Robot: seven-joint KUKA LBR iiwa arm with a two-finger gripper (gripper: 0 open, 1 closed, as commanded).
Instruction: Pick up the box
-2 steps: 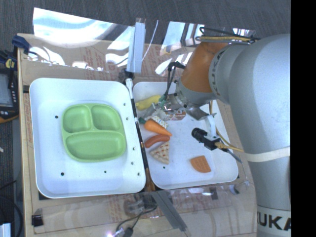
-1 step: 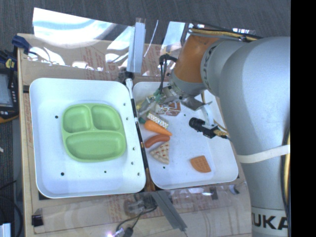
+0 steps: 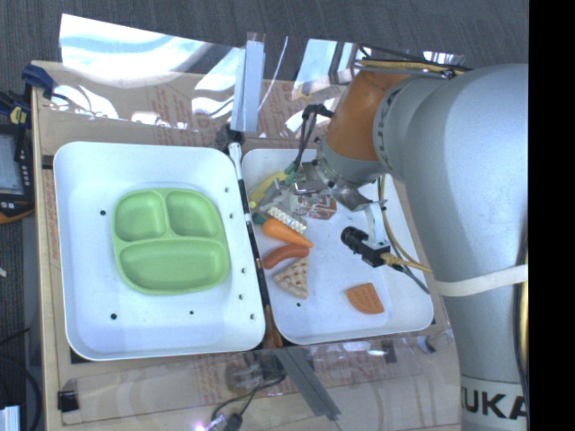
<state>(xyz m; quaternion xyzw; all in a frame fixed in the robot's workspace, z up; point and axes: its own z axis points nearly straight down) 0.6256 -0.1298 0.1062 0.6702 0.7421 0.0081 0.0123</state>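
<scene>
- Left bin (image 3: 72,241): a shallow white plastic tray bearing a light green three-compartment plate (image 3: 171,241), which lies flat near its middle.
- Right bin (image 3: 404,308): a second shallow white tray, just beside the first, holding the loose items. An orange carrot-shaped piece (image 3: 286,233) and a reddish sausage-shaped piece (image 3: 283,256) lie near its left wall, with a tan waffle-patterned wedge (image 3: 293,278) below them and an orange flat piece (image 3: 365,298) towards the lower right.
- Task object: the small box with brown and white print (image 3: 316,206) rests at the far end of the right bin, directly beneath the wrist and partly hidden by it.
- Gripper (image 3: 305,185): lowered into the far end of the right bin, over the box; whether the jaws are wide, narrow or closed on anything cannot be told from this angle.
- Arm (image 3: 458,178): the grey body reaches in from the right, its orange band (image 3: 355,119) tilted down towards the bin.
- Progress: judged as the approach or grasp stage; the box appears not yet lifted.
</scene>
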